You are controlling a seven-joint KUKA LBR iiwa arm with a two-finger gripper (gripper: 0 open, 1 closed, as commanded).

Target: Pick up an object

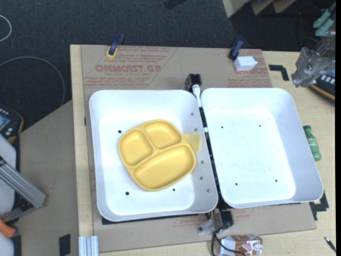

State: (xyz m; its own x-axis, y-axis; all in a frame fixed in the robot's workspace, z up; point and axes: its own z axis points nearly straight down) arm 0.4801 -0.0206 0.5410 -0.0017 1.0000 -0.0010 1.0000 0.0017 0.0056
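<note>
Yellow plastic, glossy and rounded: a three-compartment plate (156, 154) lay flat in the left white bin (101, 143), well left of and below the gripper (314, 63). Metal claw hung at the far right above the bench; spread of claw could not be told. Right bin (298, 143) lay nearer, just beneath.

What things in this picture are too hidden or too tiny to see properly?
- The gripper sits at the camera view's right edge, blurred and partly cut off, so its shape is unclear.
- A small yellow piece peeks out beside the yellow divided plate in the left bin; the plate covers part of it.
- A green object lies partly behind the right bin's rim; too small to identify.
</note>
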